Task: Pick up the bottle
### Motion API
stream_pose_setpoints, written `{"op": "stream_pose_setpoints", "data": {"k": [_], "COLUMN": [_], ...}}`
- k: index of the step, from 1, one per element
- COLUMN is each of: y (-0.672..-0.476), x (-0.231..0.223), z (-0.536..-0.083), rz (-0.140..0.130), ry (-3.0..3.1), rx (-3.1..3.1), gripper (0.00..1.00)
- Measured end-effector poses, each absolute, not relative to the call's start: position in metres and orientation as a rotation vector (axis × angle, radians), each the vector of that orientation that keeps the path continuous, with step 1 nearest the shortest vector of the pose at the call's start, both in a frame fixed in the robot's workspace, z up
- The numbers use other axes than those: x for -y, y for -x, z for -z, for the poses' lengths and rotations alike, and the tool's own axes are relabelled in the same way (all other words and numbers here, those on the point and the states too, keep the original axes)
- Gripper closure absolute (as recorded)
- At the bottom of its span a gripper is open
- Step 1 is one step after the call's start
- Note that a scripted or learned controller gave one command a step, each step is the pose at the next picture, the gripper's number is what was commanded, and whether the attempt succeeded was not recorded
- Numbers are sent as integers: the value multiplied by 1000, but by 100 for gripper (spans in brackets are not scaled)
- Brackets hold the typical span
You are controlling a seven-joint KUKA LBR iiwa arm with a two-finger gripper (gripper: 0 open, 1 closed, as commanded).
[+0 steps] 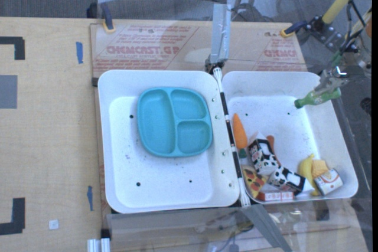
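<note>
Toys crowd the near end of the right bin (283, 81), well clear of the gripper (328, 84): a cow (266, 162), a banana (307, 167) and a small box (328, 180), with a carrot (239, 130) along the divider on the side away from the tool. They sit heaped against the near wall and none of them touches the bottle (313, 100), so I judge there is little risk of knocking anything in a try at it.

The bottle is green. It lies tilted just under the gripper at the bin's right edge, its narrow end pointing away from the tool toward the middle of the bin. The gripper's metal parts meet the bottle's thick end. At this slant and blur I cannot tell whether the tool is clamped on the bottle or merely sits over it, nor whether the bottle rests on the rim or hangs free. No clear shadow beneath it settles the matter.

If it is gripped, the hold is near one end, which would explain the droop of the far end and would make the bottle liable to swing or slip. If not, the rim beside it leaves scant room to close around it.

Beyond the divider, far from the tool, the left bin (118, 127) holds a teal plate (175, 121), which plays no part here.
</note>
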State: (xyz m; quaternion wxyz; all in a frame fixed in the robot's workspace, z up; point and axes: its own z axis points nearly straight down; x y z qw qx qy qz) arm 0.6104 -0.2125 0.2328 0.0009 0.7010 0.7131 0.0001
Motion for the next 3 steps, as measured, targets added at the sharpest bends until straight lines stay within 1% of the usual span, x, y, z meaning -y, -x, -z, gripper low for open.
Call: {"op": "stream_pose_setpoints", "data": {"k": [1,2,3], "y": [-562,-578,-482], "x": [206,202,196], "z": [-275,-344,-221], "rz": [-1,-2,-1], "ry": [-1887,-1403,-1459], "rx": [-2512,-2802,-2780], "gripper": [100,100,100]}}
